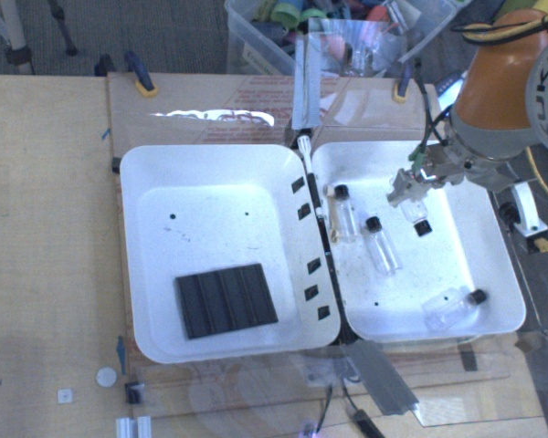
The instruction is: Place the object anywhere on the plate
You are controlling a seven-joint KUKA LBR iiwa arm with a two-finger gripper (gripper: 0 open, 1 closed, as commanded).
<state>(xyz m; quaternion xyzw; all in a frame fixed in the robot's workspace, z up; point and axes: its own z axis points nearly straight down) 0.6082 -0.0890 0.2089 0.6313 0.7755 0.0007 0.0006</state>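
Clear tub (256, 16) of bright toys behind bins; small white cap (106, 377) on bench

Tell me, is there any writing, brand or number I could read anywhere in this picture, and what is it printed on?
Nothing can be read for certain.
Cardboard sheet behind the bins: faint reddish print, too blurred to read.
Black plate in the left bin: ridged, no lettering.
Clear bottles in the right bin: no labels that I can make out.
Gripper and arm: no marking legible.
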